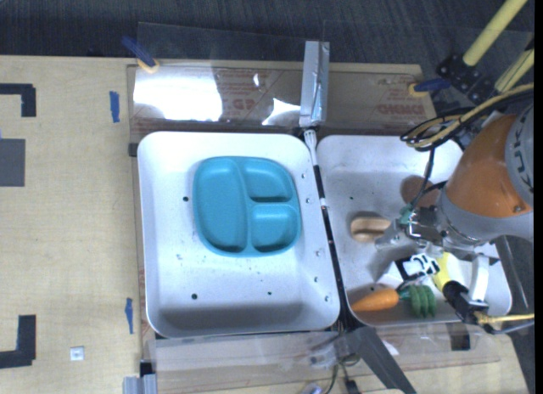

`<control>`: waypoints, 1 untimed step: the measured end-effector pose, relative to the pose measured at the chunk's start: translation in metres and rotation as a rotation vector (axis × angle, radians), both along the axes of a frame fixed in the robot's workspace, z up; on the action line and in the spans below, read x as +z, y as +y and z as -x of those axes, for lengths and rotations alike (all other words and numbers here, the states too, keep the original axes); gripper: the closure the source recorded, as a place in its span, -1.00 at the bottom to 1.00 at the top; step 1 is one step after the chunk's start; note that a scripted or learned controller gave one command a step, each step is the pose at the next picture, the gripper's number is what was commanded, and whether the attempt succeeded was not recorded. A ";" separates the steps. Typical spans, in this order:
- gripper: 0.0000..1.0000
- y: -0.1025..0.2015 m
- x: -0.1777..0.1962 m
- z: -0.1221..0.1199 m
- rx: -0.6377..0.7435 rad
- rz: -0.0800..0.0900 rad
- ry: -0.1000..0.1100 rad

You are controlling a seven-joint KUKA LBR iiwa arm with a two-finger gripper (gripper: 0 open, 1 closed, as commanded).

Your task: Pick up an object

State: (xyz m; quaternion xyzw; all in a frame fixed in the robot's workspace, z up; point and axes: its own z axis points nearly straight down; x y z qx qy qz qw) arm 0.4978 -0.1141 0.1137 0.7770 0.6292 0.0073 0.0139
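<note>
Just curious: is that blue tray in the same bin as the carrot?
No, the blue tray lies in the left bin; the carrot is in the right bin.

A pale wooden bench (64, 214) fills the left side, marked with black tape corners (24, 99) and small blue tape strips (114, 105). Beyond its far edge lies dark carpeted floor (254, 2). A clear plastic sheet (221, 87) behind the bins catches bright overhead glare.

One fixed camera looks down at a slant on both white bins (161, 299). The arm (488, 184) enters from the right (bins side by side).
</note>
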 end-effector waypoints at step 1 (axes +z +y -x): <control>-1.00 0.015 -0.028 -0.055 -0.038 -0.011 0.023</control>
